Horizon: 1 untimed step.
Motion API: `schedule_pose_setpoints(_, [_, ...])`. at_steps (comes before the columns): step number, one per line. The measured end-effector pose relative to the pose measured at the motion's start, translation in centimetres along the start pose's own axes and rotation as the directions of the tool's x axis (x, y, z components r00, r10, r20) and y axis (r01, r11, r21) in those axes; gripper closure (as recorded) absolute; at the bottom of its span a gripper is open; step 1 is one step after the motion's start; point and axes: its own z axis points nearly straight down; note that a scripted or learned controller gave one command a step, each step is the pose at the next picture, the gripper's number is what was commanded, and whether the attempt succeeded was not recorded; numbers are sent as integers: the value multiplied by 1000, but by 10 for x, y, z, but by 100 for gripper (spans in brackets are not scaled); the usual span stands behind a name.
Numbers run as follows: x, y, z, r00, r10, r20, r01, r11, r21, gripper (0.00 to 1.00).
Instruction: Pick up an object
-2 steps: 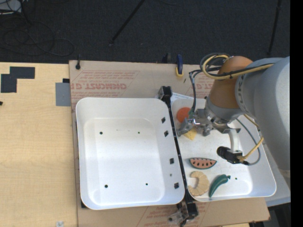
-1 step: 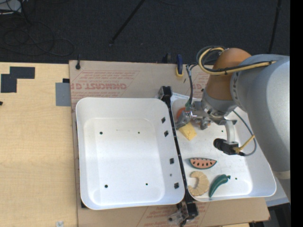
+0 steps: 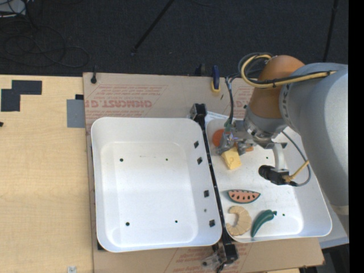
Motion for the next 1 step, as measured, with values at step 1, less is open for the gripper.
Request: schedule_pose_setpoints(1, [73, 3, -97, 1000, -5, -3, 5, 1000, -12, 100])
